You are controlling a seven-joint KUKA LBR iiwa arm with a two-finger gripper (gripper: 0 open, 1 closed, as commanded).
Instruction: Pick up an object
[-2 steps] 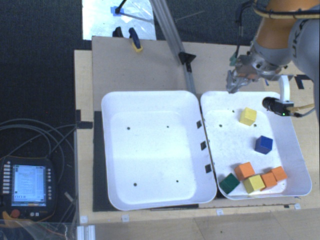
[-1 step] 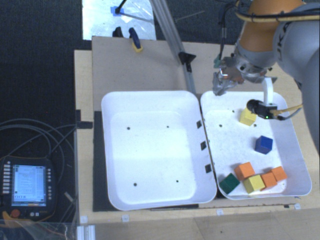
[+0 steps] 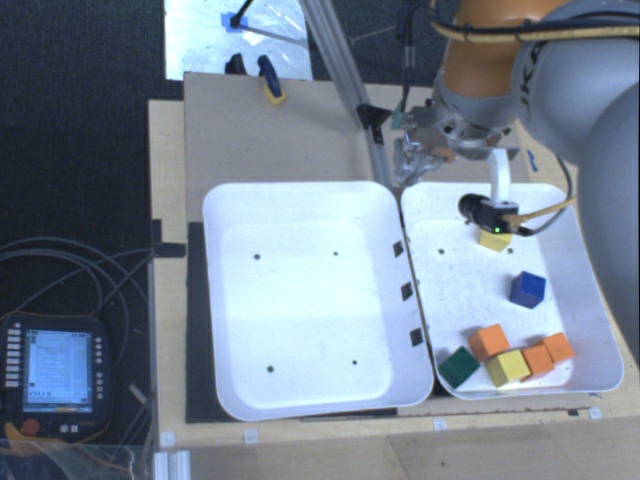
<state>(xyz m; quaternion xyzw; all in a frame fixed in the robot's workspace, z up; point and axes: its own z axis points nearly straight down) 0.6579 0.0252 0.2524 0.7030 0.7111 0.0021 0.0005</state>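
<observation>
Collision is the likeliest failure: the jaws hang over the far end of the divide between the left bin and right bin, and whether they are wide or narrow cannot be told. All blocks lie in the right bin: a yellow block nearest, a blue cube beyond, a cluster at the near corner. Descending here would probably strike rim, and the touching cluster blocks could jam a grasp.

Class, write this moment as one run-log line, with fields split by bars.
pincer: far left corner of right bin | blue cube: mid-bin | green cube: near left corner | held: nothing visible
</observation>
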